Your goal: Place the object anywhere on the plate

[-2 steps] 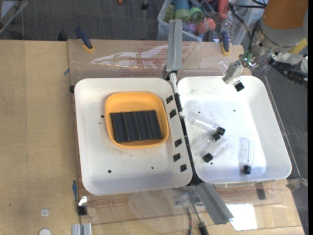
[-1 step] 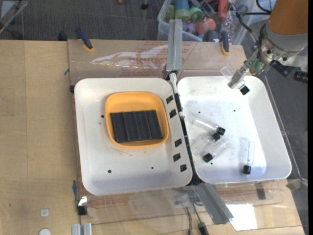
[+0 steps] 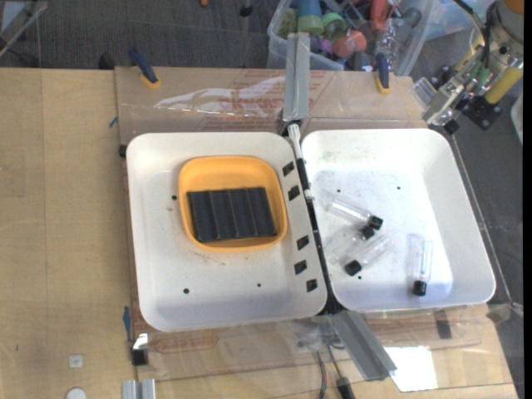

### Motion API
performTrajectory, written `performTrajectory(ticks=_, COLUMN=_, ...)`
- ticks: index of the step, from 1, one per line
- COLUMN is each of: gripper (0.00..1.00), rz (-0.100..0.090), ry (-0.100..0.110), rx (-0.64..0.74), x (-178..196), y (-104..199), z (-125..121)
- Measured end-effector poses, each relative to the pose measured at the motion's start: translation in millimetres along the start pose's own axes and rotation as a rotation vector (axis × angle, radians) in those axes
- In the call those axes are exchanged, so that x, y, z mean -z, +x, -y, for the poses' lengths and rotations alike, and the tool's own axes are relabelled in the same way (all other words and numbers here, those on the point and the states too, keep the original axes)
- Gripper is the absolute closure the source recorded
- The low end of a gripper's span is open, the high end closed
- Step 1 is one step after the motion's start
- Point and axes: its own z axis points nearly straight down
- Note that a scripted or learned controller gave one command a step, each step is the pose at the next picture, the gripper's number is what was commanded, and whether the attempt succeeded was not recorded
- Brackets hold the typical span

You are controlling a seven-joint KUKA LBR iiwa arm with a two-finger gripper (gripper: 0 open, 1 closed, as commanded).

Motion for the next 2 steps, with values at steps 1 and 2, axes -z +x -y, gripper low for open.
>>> performTrajectory(ticks=1, gripper=1.0, rz=0.003, ry=-0.001, rx=0.126, x=37, y=-49, z=46)
performTrajectory(ticks=2, gripper=1.0, rz=0.005, ry=-0.001, rx=0.357, x=93, y=-61, z=55)
